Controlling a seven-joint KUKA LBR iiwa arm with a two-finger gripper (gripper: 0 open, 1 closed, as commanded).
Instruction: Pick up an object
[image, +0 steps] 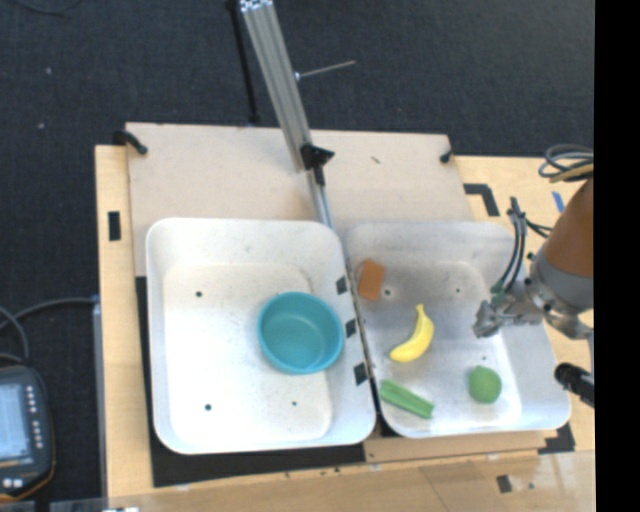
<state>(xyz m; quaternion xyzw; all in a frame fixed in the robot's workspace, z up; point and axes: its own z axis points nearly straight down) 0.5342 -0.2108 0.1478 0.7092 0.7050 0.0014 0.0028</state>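
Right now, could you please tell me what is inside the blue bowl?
Nothing can be seen inside the blue bowl; its bare blue floor faces the camera. It sits alone in the left bin. The bin floor beneath the bowl is covered.

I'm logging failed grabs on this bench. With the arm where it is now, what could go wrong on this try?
The claw sits over the right bin's right side with nothing visibly in it; coming straight down there, it may grab nothing.

The green ball is round and near the bin's wall, so it could roll off or leave little room.

The banana lies slanted and curved; a badly turned grip may slip off.
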